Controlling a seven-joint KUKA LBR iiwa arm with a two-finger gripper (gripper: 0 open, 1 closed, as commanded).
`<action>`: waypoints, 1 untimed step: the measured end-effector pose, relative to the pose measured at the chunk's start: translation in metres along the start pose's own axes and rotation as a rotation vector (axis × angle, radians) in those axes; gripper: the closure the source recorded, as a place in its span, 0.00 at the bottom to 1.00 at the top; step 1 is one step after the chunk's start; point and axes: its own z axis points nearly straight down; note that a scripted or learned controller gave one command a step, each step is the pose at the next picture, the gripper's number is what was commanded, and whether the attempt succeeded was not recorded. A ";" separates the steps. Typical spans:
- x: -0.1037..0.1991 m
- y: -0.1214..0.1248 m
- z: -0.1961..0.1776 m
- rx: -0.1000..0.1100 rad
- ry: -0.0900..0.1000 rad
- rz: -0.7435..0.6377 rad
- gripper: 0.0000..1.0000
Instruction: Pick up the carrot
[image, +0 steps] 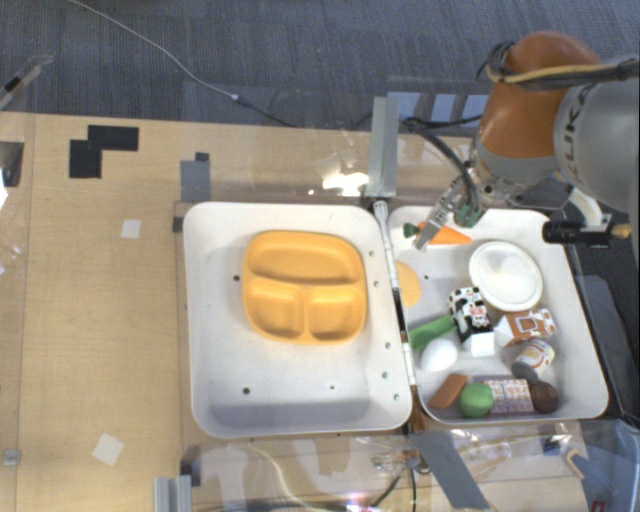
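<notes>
Grey arm (600, 130), glossy orange band (530, 95), black cables, small pale pincer (432, 232)

Pincer (432, 232) over right bin (585, 330), at carrot (452, 237).

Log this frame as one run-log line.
task: pick up carrot | gripper: over right bin, far left corner, at carrot | grasp: unconfirmed | carrot: lying in bin | left bin: yellow divided tray

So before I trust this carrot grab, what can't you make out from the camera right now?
- Gripper: small and blurred, finger state unreadable.
- Carrot: left end hidden by the gripper, so contact is unclear.
- Arm: cut off by the frame's top and right edges.
- Small items at the right bin's near end: crowded, too small to identify.
</notes>
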 end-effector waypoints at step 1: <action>0.112 -0.100 -0.030 0.005 0.012 -0.279 1.00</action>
